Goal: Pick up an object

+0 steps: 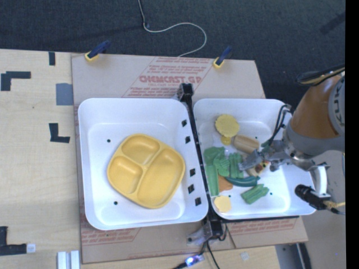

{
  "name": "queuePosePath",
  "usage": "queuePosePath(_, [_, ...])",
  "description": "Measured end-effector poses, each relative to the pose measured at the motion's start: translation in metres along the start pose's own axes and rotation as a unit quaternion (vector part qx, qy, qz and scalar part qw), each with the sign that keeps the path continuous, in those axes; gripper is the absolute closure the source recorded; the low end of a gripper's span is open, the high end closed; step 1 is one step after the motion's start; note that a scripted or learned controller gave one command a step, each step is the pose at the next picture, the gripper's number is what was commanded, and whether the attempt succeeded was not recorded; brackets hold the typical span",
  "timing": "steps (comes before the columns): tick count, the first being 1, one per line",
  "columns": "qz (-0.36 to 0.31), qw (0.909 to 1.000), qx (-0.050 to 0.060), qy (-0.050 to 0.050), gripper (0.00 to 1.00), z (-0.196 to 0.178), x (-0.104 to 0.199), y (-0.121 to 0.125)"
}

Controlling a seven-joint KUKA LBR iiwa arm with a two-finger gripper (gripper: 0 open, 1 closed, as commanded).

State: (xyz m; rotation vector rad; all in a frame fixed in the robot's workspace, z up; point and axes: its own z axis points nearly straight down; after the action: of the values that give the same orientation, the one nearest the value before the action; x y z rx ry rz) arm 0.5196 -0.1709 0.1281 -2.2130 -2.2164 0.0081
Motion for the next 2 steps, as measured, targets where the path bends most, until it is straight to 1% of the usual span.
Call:
queuePosePath(1, [0.000,1.0000,-0.003,0.000,0.00,0.044,0.001,0.000])
queuePosePath(2, [0.000,1.0000,-0.005,-0.001,1.00,0.034,0.001,0.001])
